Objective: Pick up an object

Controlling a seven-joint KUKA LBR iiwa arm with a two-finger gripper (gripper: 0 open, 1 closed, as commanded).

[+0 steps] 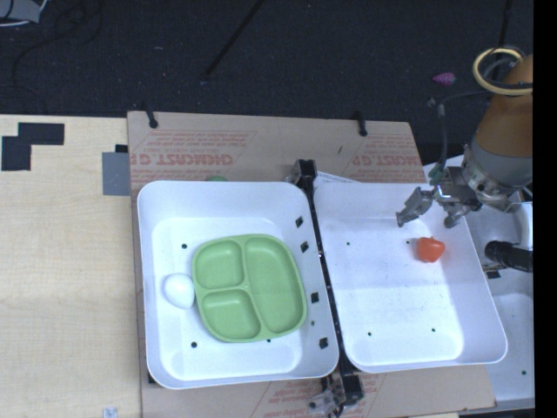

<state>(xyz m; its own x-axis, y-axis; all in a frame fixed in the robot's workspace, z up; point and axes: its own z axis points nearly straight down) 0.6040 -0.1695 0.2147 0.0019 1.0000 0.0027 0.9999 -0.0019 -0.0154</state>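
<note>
A small red-orange object (429,249) lies in the right bin (392,338), near its far right side. My gripper (432,212) hangs just above and behind it, its two grey fingers spread apart with nothing between them. The left bin (165,207) holds a green three-compartment plate (248,286) with a white egg-shaped object (178,290) touching the plate's left edge.
A black divider clamp (318,268) runs between the two bins. Brown cardboard (261,151) lies under the bins. A black fixture (513,256) sticks in at the right of the right bin. The near part of the right bin's floor is bare.
</note>
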